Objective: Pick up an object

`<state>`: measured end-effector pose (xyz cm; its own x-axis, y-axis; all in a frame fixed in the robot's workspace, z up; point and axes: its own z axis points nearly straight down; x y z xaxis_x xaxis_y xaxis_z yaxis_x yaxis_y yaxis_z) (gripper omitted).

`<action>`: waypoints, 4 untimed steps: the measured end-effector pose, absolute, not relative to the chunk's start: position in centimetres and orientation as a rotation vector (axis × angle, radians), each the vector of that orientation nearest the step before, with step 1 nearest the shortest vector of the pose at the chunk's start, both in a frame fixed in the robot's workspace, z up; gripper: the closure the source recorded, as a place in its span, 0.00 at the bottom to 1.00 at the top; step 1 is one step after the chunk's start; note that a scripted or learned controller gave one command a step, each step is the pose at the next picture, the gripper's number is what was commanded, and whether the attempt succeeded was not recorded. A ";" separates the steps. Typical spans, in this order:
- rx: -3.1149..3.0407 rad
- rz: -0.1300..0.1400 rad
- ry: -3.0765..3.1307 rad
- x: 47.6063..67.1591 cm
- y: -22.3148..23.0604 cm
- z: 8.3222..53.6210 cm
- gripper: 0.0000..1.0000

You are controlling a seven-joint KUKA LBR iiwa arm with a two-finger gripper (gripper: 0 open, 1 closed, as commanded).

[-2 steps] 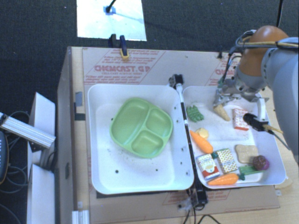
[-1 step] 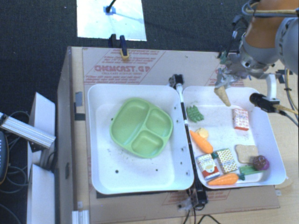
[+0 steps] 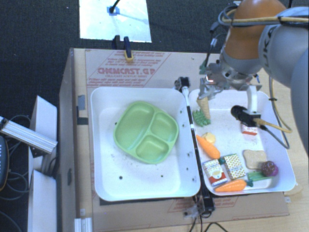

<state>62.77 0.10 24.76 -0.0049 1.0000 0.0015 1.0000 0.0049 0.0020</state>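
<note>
Grey arm [image 3: 285, 47] from the right, orange-banded wrist bent down, tool [image 3: 208, 88] low.

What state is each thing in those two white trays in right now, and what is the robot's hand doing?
hand: low over the right bin's far left corner, just above the cone
ice cream cone: leaning, beside the divider
green divided plate: flat in the left bin, nothing on it
carrot: lying flat
two small cartons: lying side by side
bread slice: lying flat
</note>
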 end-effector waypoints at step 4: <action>2.215 0.004 2.224 67.0 -11.9 8.5 0.00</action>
<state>66.95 -11.95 8.54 -0.0044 1.0000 -0.0003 1.0000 0.0044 0.0037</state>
